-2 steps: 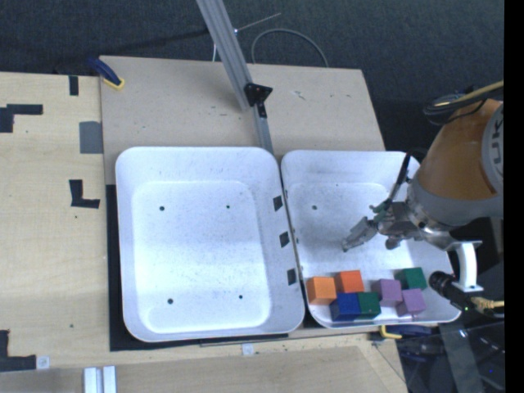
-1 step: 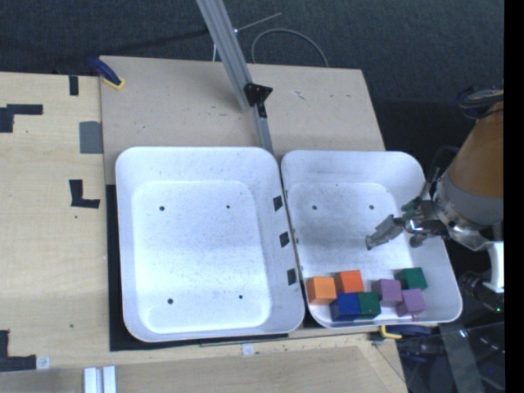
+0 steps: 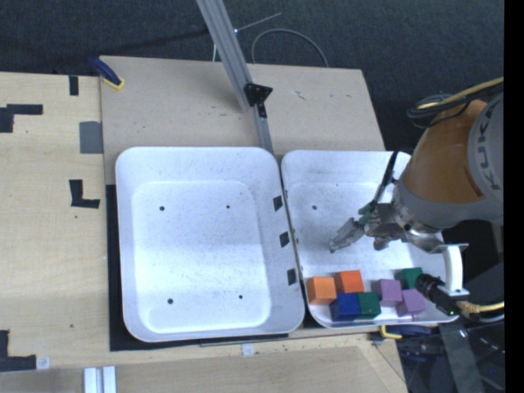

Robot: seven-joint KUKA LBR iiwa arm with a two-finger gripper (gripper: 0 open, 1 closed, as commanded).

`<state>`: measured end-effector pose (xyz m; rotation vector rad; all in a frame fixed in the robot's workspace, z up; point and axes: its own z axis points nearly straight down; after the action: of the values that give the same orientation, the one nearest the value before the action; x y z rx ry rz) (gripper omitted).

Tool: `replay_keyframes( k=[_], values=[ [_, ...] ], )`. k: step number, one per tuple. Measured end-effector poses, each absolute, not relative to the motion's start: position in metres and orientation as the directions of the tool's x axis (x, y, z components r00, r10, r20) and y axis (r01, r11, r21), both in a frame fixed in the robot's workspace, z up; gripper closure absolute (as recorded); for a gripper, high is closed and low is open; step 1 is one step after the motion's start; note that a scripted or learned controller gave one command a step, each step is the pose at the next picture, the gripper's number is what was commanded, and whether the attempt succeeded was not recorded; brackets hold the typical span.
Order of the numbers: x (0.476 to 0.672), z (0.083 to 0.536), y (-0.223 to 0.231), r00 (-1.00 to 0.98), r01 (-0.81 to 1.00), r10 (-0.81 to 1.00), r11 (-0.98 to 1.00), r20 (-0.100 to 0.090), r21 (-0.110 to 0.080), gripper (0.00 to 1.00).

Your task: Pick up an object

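The bench (image 3: 229, 97) is a plain tan board carrying 2 shallow white bins side by side. The left bin (image 3: 201, 244) is the wider of the 2, its speckled floor marked by 4 dark dots. The right bin (image 3: 327, 178) touches it along 1 edge.

The arm (image 3: 446, 174) comes in from the right, its orange band bulky over the right bin's far side. A slanted grey metal pole (image 3: 229, 47) crosses the bench top above the bins.

The gripper (image 3: 348, 236) hangs over the middle of the right bin, fingers pointing left and down; from here I cannot tell whether they are spread or pressed together, and nothing shows between them.

The blocks sit in a cluster along the near edge of the right bin, below the gripper and apart from it: 2 orange blocks (image 3: 322, 288), a blue block (image 3: 347, 304) touching a green block (image 3: 369, 303), 2 purple blocks (image 3: 390, 290) to their right, and another dark green block (image 3: 410, 277) beside the wrist.
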<state>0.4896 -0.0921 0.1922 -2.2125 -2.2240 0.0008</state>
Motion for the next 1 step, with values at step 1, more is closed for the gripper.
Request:
replay_keyframes(
  k=[1],
  values=[
    [0.4833, 0.2576, -0.1201, 0.0, 1.0, 1.0, 0.0, -0.003, 0.005, 0.0]
  ],
)
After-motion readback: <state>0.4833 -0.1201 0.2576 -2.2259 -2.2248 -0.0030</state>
